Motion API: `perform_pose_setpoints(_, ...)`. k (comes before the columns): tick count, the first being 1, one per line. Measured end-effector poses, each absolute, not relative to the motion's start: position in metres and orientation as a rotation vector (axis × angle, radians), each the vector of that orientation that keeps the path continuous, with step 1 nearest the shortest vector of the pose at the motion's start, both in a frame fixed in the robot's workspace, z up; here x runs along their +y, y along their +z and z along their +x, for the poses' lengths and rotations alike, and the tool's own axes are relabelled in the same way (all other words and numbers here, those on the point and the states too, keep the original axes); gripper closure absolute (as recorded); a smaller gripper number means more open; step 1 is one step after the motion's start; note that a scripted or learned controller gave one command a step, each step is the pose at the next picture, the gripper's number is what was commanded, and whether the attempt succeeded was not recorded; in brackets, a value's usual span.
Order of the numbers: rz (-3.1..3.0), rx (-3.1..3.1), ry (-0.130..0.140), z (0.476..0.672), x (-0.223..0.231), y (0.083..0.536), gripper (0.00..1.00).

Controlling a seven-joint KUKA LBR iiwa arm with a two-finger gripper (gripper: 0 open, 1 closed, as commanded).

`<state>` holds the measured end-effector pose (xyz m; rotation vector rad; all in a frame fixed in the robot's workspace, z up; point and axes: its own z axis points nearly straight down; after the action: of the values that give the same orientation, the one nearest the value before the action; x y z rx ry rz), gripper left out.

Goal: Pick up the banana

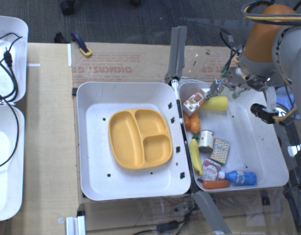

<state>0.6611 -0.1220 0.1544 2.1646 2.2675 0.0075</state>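
The gripper [218, 86] hangs at the far edge of the right bin [261, 146], just above a yellow fruit [216, 104]; whether it is spread or closed I cannot tell. The banana [194, 155] lies well apart against the bin's left wall, so a descent here would likely close on the wrong yellow thing.

This looks like a robotics lab set up in an office-type room: a grey industrial arm [280, 48] with an orange band reaches over a table [47, 131] covered with printed cardboard [121, 62], where two white bins [91, 131] sit side by side as a test station. Loose black cables [6, 72] trail over white trays at the left, and chair castors [67, 5] stand on dark grey carpet [199, 1] behind
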Motion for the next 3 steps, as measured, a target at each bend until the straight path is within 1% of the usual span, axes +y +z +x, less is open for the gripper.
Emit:
perform_pose_setpoints(1, 2.16, 2.254, 0.03, 0.661, -0.135, 0.142, 0.0)
perform_pose_setpoints(2, 2.155, 2.239, 0.04, 0.663, -0.154, 0.137, 0.0)
perform_pose_setpoints(3, 2.166, 2.269, 0.002, 0.65, -0.169, 0.11, 0.0)
